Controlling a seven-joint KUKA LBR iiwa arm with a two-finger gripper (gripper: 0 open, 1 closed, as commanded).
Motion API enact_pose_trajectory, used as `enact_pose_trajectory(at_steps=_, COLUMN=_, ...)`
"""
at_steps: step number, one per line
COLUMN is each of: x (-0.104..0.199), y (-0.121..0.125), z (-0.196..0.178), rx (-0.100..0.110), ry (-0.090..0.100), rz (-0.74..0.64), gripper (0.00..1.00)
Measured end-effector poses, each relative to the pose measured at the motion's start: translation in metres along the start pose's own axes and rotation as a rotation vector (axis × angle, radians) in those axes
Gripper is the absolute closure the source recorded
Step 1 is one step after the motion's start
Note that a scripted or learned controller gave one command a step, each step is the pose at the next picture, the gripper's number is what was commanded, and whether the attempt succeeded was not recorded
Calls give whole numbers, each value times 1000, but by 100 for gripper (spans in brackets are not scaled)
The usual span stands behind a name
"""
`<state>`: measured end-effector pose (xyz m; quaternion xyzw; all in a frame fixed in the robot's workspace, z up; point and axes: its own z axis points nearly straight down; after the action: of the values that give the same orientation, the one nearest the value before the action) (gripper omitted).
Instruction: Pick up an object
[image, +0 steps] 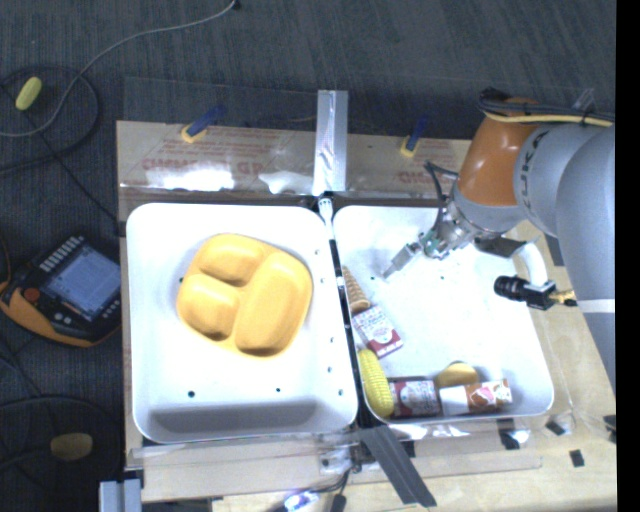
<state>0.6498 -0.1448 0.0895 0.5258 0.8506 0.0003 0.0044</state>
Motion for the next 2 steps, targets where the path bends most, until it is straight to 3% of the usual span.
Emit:
enact_pose_trajectory(at_steps=1, x=-1, y=2, z=-11, rx=-6, ry=-1, rz=2, gripper=100)
enact_pose_trajectory(at_steps=2, x=50, y=48, z=-107, rx=5, ry=6, rz=56, gripper=100)
